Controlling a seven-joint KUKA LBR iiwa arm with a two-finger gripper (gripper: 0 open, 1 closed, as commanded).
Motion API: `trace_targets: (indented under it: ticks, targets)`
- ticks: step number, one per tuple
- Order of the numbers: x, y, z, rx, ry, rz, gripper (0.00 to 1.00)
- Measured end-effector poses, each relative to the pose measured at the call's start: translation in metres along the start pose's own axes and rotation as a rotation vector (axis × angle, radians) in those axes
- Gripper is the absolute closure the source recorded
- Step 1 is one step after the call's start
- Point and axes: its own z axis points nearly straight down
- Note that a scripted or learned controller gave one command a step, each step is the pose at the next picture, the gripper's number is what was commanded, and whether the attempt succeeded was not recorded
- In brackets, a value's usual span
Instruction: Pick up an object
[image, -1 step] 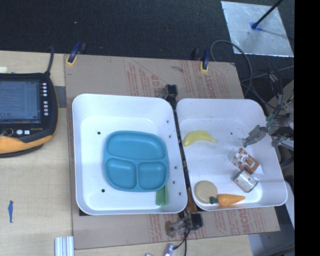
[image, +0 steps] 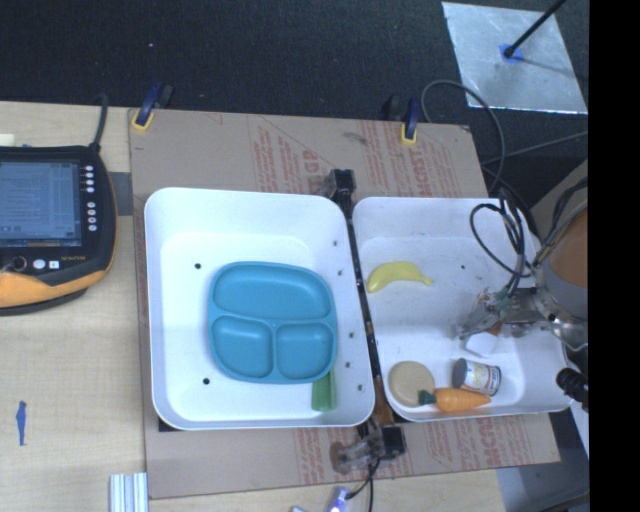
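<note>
The metal two-finger gripper (image: 490, 318) hangs low in the right-hand shallow white bin (image: 420, 215); I cannot tell its state. Nearest lie a small labelled can (image: 481, 377) and an orange plastic carrot (image: 462, 400); a yellow banana (image: 397, 276) sits apart.

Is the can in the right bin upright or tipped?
Tipped. The can lies on its side on the floor of the right bin, its round end facing left, just above the carrot.
</note>
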Motion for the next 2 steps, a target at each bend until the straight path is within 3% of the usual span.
trace_targets:
  ticks: [1,2]
  targets:
    - [0.000,0.045,0.013,0.002,0.001,-0.001,0.00]
    - [-0.002,0.045,0.002,0.003,-0.001,-0.003,1.00]
